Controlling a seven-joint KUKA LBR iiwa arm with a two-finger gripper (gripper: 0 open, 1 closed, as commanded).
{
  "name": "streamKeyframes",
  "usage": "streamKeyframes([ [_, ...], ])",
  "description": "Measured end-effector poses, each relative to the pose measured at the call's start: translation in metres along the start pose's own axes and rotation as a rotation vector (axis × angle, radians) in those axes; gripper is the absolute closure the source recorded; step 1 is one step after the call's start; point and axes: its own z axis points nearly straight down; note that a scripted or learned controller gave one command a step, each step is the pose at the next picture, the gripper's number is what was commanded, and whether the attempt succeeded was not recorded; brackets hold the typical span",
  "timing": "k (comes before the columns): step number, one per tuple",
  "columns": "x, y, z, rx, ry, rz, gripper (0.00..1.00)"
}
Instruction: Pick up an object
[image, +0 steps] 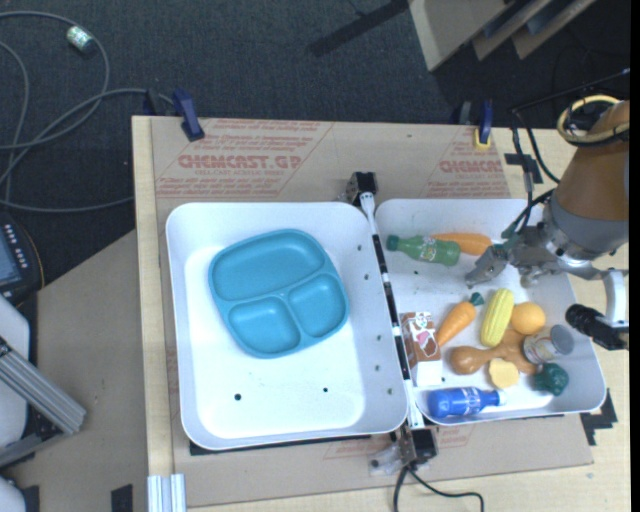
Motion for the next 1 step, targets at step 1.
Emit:
streamKeyframes([
  [1, 0.0415, -0.0303, 0.0468, -0.036, -0.013, 0.0, 0.0],
])
